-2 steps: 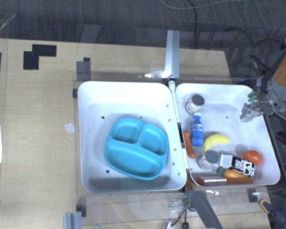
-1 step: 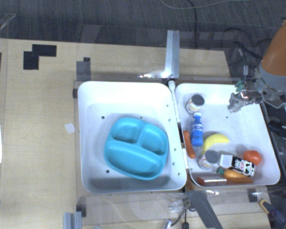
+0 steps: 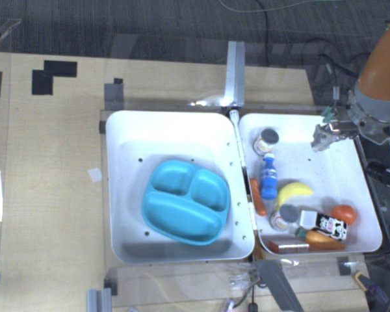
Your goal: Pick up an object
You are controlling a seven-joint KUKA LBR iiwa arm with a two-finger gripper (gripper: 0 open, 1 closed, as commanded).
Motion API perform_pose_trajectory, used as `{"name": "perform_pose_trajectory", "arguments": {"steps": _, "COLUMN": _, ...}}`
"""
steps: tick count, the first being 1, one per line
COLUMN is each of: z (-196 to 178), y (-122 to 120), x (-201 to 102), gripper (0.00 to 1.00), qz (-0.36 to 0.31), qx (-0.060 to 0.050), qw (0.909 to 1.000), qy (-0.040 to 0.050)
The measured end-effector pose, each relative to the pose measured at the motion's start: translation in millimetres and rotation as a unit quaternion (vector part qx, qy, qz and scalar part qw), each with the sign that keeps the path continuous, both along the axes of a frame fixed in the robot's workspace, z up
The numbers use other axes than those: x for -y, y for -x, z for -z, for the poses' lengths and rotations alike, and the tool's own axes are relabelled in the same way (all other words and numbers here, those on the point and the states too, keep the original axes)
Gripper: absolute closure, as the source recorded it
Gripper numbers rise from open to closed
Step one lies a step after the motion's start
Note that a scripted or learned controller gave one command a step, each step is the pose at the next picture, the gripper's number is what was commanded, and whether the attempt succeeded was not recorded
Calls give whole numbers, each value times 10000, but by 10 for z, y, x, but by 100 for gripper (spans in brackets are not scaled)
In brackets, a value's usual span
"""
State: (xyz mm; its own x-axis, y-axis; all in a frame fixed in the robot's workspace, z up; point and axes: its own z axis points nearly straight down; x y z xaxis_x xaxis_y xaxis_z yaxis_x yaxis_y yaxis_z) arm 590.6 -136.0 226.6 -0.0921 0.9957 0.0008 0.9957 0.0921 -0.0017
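Note:
The right bin (image 3: 351, 174) holds several small objects. Among them are a blue bottle (image 3: 268, 178), a yellow banana (image 3: 294, 191), a round tin (image 3: 268, 139), an orange-red ball (image 3: 344, 213) and a black-and-white box (image 3: 330, 225). My gripper (image 3: 324, 130) hangs over the bin's far right corner, above bare floor and right of the tin. It is open with nothing between its fingers. The blue bottle lies well to its lower left.
The left bin (image 3: 127, 142) holds a blue divided plate (image 3: 185, 200). An orange carrot (image 3: 257, 197) lies along the wall between the bins. A second tin (image 3: 285, 216), an orange item (image 3: 323, 239) and a red pen (image 3: 287, 246) crowd the right bin's front.

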Motion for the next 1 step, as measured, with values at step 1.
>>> {"name": "perform_pose_trajectory", "arguments": {"steps": 1, "z": -197, "y": -625, "x": -789, "gripper": 100, "qz": -176, "qx": 6, "qw": 9998, "qy": 2}}
